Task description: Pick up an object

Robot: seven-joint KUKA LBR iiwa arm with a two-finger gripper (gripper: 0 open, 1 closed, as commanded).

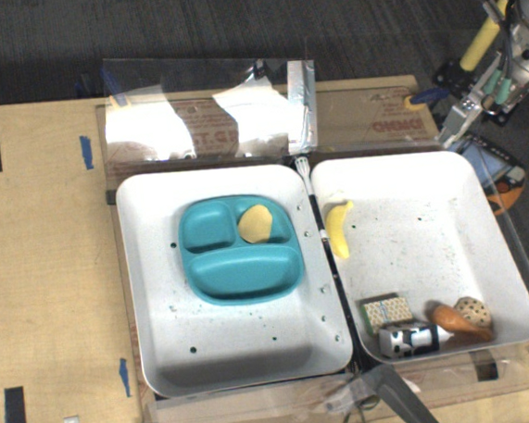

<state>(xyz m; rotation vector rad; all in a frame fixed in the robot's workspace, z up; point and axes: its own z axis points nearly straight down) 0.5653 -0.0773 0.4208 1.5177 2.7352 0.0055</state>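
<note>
Banana (338, 228) in right bin (446, 165) — ungrasped.

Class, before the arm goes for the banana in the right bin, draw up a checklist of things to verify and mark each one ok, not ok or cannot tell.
1. Banana in sight and uncovered: ok; it lies at the right bin's left wall.
2. Room on both sides of the banana for the fingers: not ok; it lies close against the wall.
3. Nothing stacked on the banana: ok.
4. Other items well away from it: ok; the patterned box, the dark can and the orange toy cluster at the near edge.
5. Gripper clear of the bins: ok; it sits beyond the far right corner.
6. Fingers ready to grasp: cannot tell.
</note>
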